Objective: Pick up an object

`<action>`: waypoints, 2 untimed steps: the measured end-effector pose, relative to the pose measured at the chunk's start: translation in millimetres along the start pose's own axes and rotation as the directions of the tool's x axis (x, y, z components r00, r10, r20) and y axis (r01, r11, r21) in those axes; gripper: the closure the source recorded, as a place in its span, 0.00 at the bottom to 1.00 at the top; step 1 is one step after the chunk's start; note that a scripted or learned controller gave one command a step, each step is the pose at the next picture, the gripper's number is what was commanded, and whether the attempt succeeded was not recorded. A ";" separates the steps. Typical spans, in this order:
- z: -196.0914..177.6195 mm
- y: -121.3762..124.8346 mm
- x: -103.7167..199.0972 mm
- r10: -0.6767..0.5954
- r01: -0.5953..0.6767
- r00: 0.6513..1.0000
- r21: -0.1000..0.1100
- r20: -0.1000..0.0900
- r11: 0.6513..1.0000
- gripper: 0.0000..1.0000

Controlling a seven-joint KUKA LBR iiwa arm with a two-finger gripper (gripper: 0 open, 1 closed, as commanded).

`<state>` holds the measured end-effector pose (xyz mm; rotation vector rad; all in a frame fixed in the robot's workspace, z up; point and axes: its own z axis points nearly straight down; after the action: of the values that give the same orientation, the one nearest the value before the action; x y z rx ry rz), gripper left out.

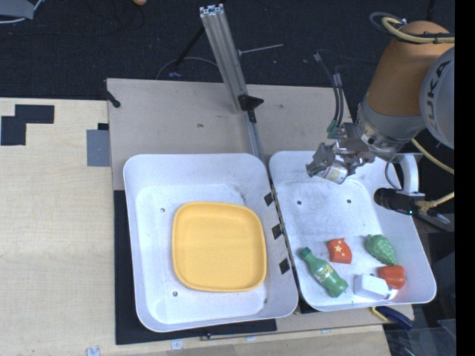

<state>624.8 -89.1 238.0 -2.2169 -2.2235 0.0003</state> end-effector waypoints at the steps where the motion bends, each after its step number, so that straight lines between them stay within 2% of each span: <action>1: -3.9 -14.0 51.1 0.000 0.000 1.000 -0.002 0.001 1.000 1.00; 2: 11.1 -16.7 103.1 0.000 0.000 1.000 0.000 0.000 1.000 1.00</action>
<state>607.8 13.9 227.0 -2.2164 -2.2241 0.0007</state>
